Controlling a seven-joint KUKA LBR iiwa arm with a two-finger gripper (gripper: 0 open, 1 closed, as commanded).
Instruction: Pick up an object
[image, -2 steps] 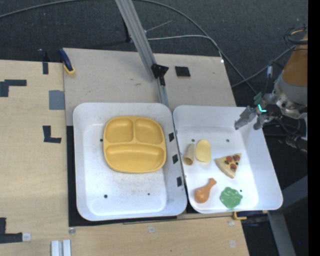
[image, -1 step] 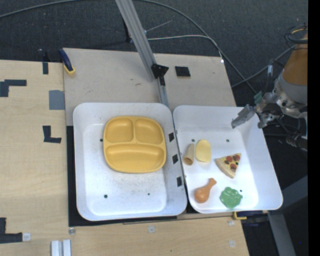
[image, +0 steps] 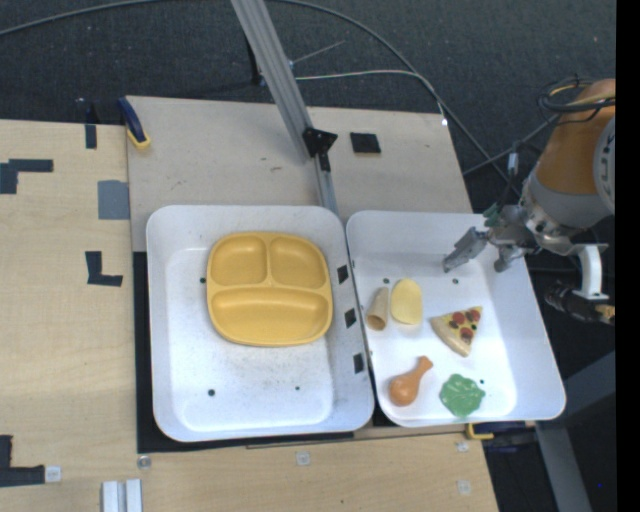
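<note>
Gripper: the gripper (image: 482, 254) hangs over the right bin (image: 530, 330) at about 1 o'clock of its floor, fingers spread apart with nothing between them.
Arm: the arm (image: 575, 165) comes in from 3 o'clock, grey with its orange band showing.
Toy food: five pieces lie in the right bin, all well clear of the fingers. A pale yellow piece (image: 406, 301) sits near centre, a tan cone (image: 379, 308) touching it at 9 o'clock, a pizza slice (image: 459, 330) at 4 o'clock of it.
Lower pieces: a drumstick (image: 409, 382) and a green lump (image: 461, 395) (broccoli, perhaps) lie towards 6 o'clock.
Left bin: the left bin (image: 180, 330) carries a yellow divided plate (image: 269, 288).
</note>
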